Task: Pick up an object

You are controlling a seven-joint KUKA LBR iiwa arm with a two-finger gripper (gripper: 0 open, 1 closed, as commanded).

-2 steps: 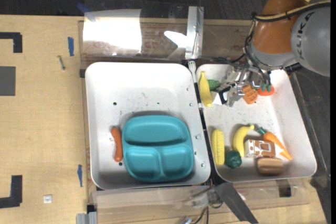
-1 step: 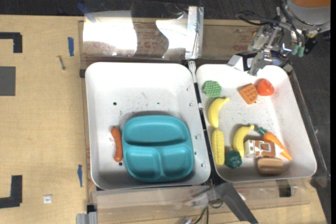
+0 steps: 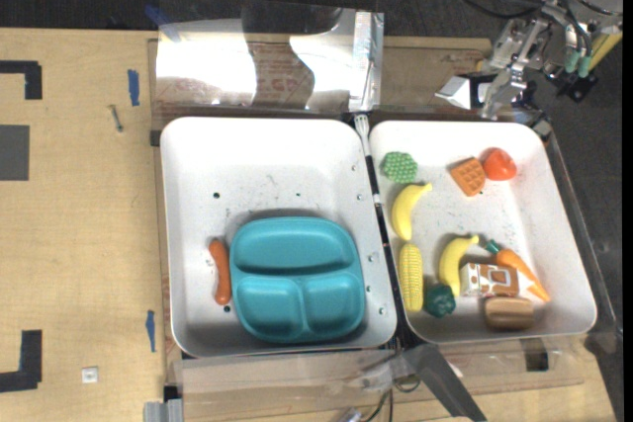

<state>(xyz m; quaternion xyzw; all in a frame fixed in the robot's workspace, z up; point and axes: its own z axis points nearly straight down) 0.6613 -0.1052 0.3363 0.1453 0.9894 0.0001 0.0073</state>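
Observation:
My gripper (image 3: 506, 74) hangs above the bench just behind the right bin's (image 3: 569, 242) far right corner, with nothing seen in it. Inside that bin lie a green leafy toy (image 3: 400, 165), a yellow banana (image 3: 407, 208), an orange waffle piece (image 3: 468, 175) and a red tomato (image 3: 499, 163) toward the back. Nearer the front are a corn cob (image 3: 409, 277), a second banana (image 3: 455, 257), a carrot (image 3: 519, 272), a small box (image 3: 488, 280), a brown bun (image 3: 509, 313) and a dark green piece (image 3: 440, 301).
The left bin (image 3: 198, 163) holds a teal divided tray (image 3: 297, 277) and a brown-orange sausage (image 3: 222, 270) at its left. A shiny clear panel (image 3: 267, 64) stands behind the left bin. Cables (image 3: 579, 54) hang by the wrist.

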